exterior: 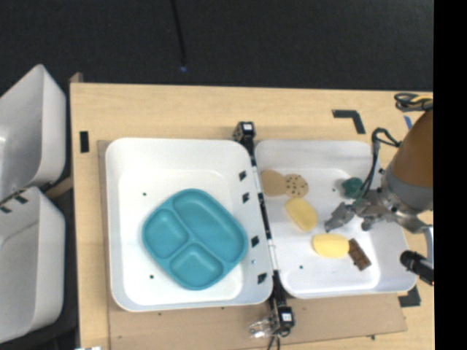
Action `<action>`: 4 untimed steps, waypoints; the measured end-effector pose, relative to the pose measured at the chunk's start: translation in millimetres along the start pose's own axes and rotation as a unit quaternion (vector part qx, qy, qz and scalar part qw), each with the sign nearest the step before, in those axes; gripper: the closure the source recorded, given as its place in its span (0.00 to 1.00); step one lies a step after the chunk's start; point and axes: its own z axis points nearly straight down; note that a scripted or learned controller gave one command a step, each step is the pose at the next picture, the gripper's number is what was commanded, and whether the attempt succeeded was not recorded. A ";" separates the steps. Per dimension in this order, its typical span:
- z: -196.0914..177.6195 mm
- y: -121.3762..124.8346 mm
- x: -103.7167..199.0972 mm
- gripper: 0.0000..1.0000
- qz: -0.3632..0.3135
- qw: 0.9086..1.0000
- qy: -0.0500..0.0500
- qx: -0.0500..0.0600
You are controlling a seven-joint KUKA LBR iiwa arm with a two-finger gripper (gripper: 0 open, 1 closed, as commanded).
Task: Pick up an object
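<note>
- So far, nothing is lifted: your claw [355, 216] hangs low in the right bin [321, 286], its grey fingers spread apart with nothing between them.
- The nearest candidates, a yellow lump [330, 246] and a brown block [357, 254], lie on the bin floor just below it.
- The descent, closing and lift all remain.
- The blue tray [193, 238] sits in the left bin [128, 195].

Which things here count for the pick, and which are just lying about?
For the pick:
gripper, over the right bin
yellow piece
pale yellow piece
tan cookie
brown piece
teal piece

Just lying about:
blue tray in the left bin
</note>
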 end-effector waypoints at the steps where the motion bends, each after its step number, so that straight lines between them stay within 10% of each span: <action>1: 52.7 -0.3 -1.0 0.00 0.001 1.000 0.000 -0.001; 2: 39.1 1.3 -1.8 1.00 0.004 1.000 -0.001 -0.005; 4: -86.9 6.5 -12.2 1.00 -0.002 1.000 -0.002 -0.007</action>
